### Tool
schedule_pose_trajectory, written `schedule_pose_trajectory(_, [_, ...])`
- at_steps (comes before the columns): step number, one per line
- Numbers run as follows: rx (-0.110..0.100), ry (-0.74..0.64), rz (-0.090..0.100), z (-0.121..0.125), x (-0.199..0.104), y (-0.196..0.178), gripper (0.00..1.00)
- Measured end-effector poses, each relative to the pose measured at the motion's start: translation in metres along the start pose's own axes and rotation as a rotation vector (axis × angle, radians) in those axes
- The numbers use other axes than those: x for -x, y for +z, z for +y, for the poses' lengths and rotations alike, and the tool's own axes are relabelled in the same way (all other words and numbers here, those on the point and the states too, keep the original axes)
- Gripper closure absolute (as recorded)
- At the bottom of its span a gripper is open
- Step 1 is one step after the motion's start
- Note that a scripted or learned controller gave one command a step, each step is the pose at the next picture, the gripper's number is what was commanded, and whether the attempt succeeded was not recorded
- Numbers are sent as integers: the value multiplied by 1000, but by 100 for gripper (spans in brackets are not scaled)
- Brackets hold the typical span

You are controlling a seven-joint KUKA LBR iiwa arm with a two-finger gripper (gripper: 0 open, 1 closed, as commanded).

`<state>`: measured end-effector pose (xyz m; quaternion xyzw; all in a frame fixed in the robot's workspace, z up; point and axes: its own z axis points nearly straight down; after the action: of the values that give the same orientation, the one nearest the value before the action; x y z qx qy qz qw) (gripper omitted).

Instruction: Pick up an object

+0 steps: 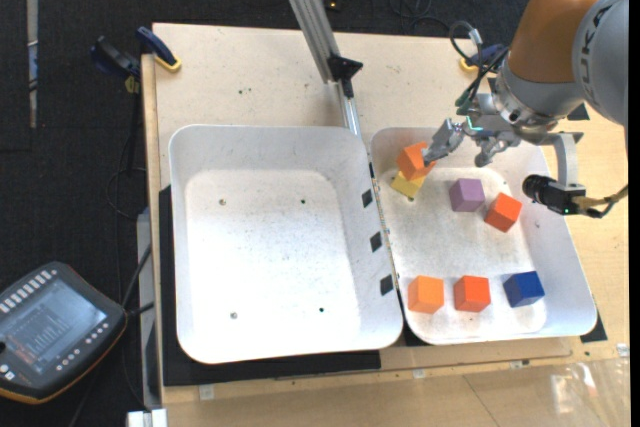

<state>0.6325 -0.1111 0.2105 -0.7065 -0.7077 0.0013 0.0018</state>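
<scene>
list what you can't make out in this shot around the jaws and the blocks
1. Camera view: whether the gripper actually clasps the orange block; its tip overlaps the block.
2. Yellow block: partly covered by that orange block.
3. Arm: cut off by the right edge.
4. Small dark specks in the left bin: too small to identify.

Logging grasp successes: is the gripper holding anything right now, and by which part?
It cannot be told. The gripper touches the upper right side of an orange cube above a yellow block, but no hold is visible.
</scene>
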Motion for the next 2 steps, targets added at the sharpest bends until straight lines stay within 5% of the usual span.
schedule_pose_trajectory(1, [3, 0, -1, 0, 0, -2, 0])
schedule_pose_trajectory(2, [0, 3, -1, -5, 6, 44, 0])
